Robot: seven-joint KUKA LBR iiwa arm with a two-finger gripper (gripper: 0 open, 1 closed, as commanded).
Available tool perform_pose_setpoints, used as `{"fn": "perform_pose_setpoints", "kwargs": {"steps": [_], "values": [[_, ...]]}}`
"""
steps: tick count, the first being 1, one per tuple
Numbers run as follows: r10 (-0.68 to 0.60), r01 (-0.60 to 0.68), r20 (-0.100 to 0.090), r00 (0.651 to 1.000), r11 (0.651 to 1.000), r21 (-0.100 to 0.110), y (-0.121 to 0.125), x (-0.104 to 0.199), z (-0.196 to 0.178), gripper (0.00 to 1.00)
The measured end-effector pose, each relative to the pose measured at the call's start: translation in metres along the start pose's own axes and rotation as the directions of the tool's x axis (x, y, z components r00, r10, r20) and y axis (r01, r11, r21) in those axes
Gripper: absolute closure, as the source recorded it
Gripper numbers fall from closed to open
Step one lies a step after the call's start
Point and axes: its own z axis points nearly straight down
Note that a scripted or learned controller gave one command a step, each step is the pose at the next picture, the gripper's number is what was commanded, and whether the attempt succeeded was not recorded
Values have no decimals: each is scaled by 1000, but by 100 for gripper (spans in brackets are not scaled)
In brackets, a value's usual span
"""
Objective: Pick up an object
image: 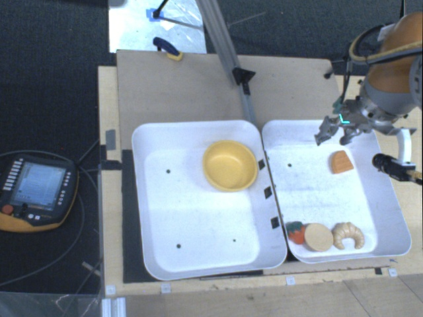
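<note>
The hand (336,133) is poised with fingers spread wide and nothing between them, above the right bin (383,243). The orange wedge (341,162) lies just at its five o'clock. A descent and closure are judged due next.

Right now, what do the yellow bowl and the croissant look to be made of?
Yellow bowl: seemingly plastic, smooth with a soft sheen and even colour. Croissant: probably a moulded plastic toy food, tan with ridged segments and slightly glossy; too small to be sure.
</note>
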Motion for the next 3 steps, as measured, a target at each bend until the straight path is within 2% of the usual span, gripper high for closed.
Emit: {"fn": "perform_pose_setpoints", "kwargs": {"steps": [1, 3], "values": [[0, 0, 0, 1000, 1000, 0, 0, 0, 0, 0], [0, 0, -1, 1000, 1000, 4, 1, -2, 114, 0]]}}
